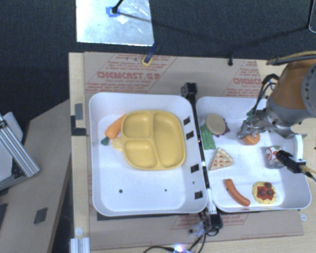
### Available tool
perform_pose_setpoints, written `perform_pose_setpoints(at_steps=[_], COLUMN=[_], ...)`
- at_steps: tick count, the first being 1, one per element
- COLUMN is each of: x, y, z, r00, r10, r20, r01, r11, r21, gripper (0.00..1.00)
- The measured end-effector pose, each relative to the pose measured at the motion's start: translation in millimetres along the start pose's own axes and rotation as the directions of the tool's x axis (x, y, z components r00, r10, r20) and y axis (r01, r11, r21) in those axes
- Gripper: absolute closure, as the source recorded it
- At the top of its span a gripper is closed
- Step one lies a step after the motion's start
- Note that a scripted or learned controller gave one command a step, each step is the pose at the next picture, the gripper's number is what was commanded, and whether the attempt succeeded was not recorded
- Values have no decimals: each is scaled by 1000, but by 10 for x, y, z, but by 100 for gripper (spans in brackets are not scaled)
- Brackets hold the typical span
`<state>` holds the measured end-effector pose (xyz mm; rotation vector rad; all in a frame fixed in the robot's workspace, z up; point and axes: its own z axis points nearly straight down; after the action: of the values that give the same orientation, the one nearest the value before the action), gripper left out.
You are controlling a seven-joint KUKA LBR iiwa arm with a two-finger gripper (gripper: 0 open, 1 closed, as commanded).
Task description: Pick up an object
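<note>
firstly, the left bin (pixel 147 191) holds a yellow divided plate (pixel 150 139) lying flat near its centre. an orange carrot (pixel 115 126) lies tilted against the upper left edge of the plate, with its green end pointing toward the bin's left wall.

the right bin (pixel 242 167) sits just beside the left bin, and their walls meet at the centre line. a green item (pixel 206 137) lies along the right bin's left wall. a round tan disc (pixel 216 124) rests just beside it, toward the far side of the bin. a pizza slice (pixel 221 159) lies nearer the camera, close to the left wall. a red-orange sausage (pixel 237 192) lies tilted near the front wall. a round yellow item with a red topping (pixel 265 192) lies to the right of the sausage and apart from it.

the gripper (pixel 250 130) is positioned low over the far half of the right bin. an orange item (pixel 250 138) lies directly at its tip, on the bin floor, well apart from the tan disc. whether the gripper is open or closed cannot be determined, and contact with the orange item cannot be confirmed. a small red and white item (pixel 271 156) lies to the right, near the bin's right wall. the grey arm (pixel 300 88) enters from the right edge.
</note>
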<state>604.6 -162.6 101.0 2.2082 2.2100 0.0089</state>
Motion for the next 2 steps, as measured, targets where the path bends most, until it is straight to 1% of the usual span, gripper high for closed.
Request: perform_pose_setpoints(at_steps=[1, 2], x=[5, 17], y=[-50, -6], z=[-593, -1026], r00=[1000, 1000], r10=[-1, -3], r20=[-7, -7], r01=[1, 3], r11=[1000, 1000], r21=[10, 12], gripper=[100, 100])
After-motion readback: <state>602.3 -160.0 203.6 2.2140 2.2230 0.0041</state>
